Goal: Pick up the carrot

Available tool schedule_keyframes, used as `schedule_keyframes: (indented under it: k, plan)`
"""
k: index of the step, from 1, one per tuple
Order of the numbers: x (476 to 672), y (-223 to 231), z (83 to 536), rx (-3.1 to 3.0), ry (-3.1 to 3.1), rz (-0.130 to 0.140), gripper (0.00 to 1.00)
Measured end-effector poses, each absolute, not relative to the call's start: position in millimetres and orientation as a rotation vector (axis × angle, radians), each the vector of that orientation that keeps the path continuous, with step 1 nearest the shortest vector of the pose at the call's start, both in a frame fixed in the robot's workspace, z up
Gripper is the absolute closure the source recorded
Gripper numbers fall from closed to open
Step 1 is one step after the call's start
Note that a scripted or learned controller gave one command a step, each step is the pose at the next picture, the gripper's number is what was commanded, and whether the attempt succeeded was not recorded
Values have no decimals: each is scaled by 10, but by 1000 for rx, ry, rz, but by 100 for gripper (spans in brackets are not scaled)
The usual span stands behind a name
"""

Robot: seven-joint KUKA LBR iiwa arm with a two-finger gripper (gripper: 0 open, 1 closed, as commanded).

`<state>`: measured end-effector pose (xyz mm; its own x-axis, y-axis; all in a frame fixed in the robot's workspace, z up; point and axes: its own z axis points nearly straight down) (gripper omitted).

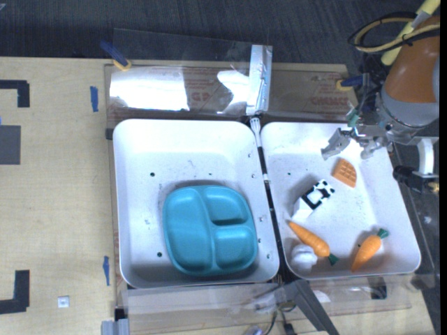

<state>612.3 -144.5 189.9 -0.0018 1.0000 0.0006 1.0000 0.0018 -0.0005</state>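
Observation:
Two orange carrots with green tops lie in the right bin (pixel 293 149). One carrot (pixel 311 239) lies near the bin's front left, pointing up-left. The other carrot (pixel 367 250) lies at the front right, its green top up. My gripper (pixel 351 145) hangs over the bin's back right corner, well behind both carrots. It is open, its fingers spread with nothing between them. The orange-banded wrist (pixel 412 82) rises behind it at the right edge.
An orange ridged piece (pixel 345 172) lies just below the gripper. A white-and-black object (pixel 318 195) sits mid-bin, and a white round thing (pixel 303 258) touches the left carrot's front. The left bin (pixel 140 145) holds a blue divided plate (pixel 171 222).

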Motion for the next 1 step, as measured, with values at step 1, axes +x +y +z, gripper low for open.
schedule_keyframes:
  k: [1]
  plan:
    - [5660,-1119,1650,-1984,-2432,1,0]
